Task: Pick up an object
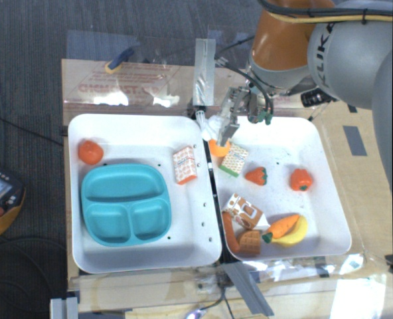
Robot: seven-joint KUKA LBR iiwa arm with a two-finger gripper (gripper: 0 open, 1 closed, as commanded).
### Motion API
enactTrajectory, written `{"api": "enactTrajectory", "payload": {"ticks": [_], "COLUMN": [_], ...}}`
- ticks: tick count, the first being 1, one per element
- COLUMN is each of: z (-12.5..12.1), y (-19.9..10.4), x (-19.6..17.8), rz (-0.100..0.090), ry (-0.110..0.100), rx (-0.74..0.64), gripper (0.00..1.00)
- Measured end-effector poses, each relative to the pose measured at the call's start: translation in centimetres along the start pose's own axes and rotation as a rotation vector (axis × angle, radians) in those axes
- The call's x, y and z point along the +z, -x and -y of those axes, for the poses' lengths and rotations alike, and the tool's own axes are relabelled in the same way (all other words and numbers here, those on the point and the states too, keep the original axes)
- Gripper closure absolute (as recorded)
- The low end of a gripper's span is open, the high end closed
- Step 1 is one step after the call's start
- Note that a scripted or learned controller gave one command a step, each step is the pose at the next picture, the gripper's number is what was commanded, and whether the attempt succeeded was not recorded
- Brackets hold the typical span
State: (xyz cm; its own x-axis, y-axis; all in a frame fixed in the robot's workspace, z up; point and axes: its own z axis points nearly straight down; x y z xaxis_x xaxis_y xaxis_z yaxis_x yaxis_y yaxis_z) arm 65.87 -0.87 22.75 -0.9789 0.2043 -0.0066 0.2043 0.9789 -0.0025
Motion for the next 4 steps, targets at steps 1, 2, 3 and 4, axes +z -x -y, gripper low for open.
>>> {"api": "enactTrajectory", "payload": {"ticks": [1, 2, 3, 4], "z": [0.0, 17.0, 21.9, 23.0], "y": [0.1, 1.2, 0.1, -7.6], "x": [-1.0, -0.3, 7.7, 11.9], "rz": [0.003, -0.003, -0.006, -0.005], "ry": [-0.002, 0.0, 0.001, 0.003], "rx": [-0.001, -0.072, -0.295, -0.536], "gripper": [1.0, 1.0, 1.0, 1.0]}}
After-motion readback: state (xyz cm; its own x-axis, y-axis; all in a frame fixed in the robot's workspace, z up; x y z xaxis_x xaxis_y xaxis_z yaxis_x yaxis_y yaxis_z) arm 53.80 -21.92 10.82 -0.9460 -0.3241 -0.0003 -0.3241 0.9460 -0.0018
